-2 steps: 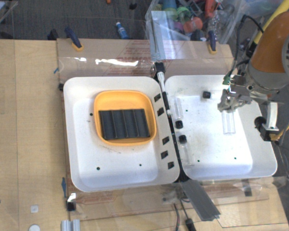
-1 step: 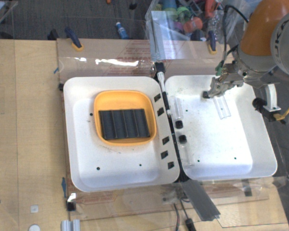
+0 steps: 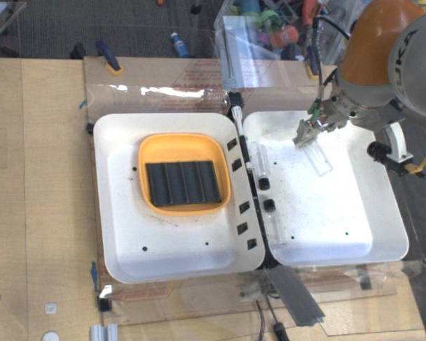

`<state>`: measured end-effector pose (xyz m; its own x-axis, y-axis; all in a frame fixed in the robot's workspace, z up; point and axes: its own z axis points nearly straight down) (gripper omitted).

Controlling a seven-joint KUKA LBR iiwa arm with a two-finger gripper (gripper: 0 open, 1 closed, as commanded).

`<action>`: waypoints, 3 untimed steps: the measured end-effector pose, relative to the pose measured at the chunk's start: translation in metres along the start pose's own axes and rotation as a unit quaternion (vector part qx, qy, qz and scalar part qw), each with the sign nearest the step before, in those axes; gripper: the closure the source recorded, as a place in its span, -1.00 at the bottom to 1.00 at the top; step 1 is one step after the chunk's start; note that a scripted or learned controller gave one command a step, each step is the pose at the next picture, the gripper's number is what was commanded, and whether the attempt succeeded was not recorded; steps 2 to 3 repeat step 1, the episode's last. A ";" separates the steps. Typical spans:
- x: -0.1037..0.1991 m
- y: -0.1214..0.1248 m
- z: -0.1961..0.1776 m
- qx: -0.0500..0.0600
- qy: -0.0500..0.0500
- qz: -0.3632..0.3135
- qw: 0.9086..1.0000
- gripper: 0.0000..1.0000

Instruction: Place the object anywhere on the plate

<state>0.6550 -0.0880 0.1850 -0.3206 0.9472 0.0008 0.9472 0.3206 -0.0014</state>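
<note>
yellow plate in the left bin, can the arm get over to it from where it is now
Probably yes. The gripper hangs over the right bin, and the yellow plate lies open-topped in the left bin. Between them there is just the low divider. The dark ridged block covers most of the plate.

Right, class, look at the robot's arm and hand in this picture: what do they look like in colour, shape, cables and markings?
The arm is thick and rounded, grey with a broad glossy orange band above the wrist. Dark letters are printed on the grey shell near the top right, too cropped to read fully. Thin black cables run down beside the orange section. The hand is small and metallic grey, narrowing to two slim pale fingers.
</note>
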 end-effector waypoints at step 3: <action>0.000 0.000 0.000 0.000 0.000 0.000 1.000 -1.00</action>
